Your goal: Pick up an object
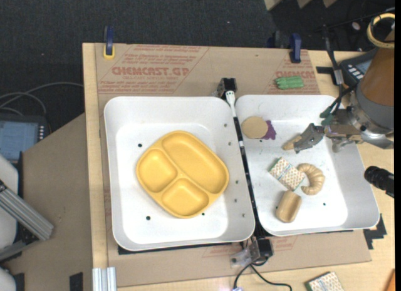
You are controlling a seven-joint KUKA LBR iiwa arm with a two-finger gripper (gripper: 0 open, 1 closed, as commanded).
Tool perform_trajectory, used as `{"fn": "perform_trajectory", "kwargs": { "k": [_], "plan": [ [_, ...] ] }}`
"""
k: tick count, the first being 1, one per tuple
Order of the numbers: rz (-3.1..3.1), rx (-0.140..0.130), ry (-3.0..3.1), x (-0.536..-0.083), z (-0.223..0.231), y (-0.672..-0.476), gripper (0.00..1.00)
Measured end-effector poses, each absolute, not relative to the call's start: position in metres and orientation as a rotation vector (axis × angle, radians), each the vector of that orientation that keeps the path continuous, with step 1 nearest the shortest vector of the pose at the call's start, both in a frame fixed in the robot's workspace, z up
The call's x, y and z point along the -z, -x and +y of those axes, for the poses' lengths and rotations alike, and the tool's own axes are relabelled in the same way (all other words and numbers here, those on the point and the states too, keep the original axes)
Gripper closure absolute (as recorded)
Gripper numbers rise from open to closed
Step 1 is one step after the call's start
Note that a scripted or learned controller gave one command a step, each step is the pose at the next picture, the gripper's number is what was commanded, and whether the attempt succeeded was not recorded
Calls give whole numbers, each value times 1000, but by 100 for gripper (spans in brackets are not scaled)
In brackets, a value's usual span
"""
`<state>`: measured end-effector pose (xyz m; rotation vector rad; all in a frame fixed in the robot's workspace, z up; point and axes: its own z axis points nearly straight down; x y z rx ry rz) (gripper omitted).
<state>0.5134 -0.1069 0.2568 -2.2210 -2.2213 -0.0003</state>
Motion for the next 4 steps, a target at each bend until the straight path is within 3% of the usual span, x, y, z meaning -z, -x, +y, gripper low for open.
{"fn": "perform_trajectory", "kwargs": {
  "k": [1,2,3,4],
  "plan": [
    [-2203,-16,2223,-130,-177,-473,0],
    [-2239,8,2234,-92,-145,-546,0],
    [-2234,8,2227,-90,-118,-595,0],
    [-2200,-28,2211,-82,-126,-662,0]
  ]
}}
